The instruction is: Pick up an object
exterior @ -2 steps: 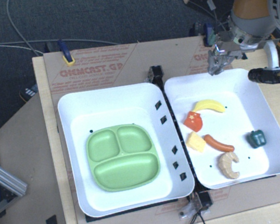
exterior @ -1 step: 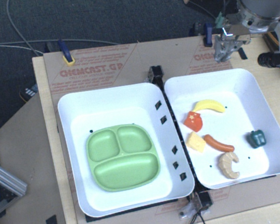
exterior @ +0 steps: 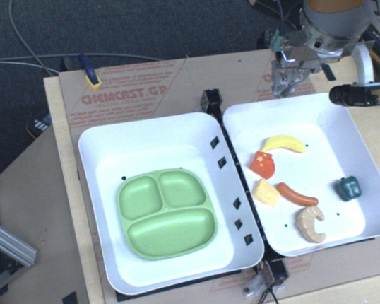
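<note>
We are logging the right bin (exterior: 362,156), holding six items: banana (exterior: 283,144) at twelve o'clock, red piece (exterior: 263,165) at ten, yellow wedge (exterior: 266,192) at nine, sausage (exterior: 297,194) at centre, tan piece (exterior: 310,224) at six, green piece (exterior: 348,188) at three. The left bin (exterior: 104,197) is carrying a green tray (exterior: 166,212). The gripper (exterior: 286,79) is hanging beyond the right bin's twelve o'clock rim, over the desk (exterior: 130,93); whether its jaws are released or clenched we cannot tell. We are judging nothing lifted; choosing, descending and grasping are all remaining.
</note>
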Robot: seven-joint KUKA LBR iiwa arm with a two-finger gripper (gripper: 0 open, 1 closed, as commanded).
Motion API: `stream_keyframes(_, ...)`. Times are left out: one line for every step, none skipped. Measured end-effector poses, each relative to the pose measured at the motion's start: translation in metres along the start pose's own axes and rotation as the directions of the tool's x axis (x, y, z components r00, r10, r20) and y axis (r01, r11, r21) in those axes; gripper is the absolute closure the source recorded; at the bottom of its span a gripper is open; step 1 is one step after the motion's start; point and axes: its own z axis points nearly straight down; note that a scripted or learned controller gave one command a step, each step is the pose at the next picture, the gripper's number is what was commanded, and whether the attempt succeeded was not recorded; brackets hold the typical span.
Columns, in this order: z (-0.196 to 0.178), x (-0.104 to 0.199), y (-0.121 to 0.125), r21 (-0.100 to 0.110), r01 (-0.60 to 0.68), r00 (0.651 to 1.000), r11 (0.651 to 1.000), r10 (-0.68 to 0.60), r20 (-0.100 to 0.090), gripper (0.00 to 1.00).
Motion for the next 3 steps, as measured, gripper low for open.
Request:
stream_keyframes(0.024,0.049,-0.021,0.003,0.000,1.000,1.000,0.000,0.000,1.00)
stream_keyframes(0.047,0.094,-0.047,0.004,0.000,1.000,1.000,0.000,-0.001,1.00)
stream_keyframes(0.062,0.143,-0.082,0.004,0.000,1.000,1.000,0.000,0.000,1.00)
